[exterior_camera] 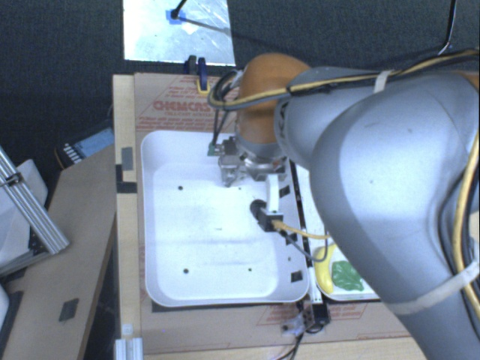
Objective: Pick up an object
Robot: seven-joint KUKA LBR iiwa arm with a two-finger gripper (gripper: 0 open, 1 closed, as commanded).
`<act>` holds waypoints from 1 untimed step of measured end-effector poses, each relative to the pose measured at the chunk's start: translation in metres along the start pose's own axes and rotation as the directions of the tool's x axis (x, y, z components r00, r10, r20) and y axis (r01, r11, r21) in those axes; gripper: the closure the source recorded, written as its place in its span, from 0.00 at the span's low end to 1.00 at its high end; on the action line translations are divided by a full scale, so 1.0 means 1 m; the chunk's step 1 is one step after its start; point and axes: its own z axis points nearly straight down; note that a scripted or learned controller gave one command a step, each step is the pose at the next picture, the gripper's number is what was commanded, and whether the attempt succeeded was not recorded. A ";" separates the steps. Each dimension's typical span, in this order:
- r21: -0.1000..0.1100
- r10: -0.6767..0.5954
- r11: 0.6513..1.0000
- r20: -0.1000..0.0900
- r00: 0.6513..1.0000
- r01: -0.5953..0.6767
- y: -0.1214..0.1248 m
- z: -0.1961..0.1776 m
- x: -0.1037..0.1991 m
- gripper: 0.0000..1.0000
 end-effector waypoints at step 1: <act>-0.023 -0.017 1.000 -0.011 1.000 0.017 0.020 -0.179 0.072 1.00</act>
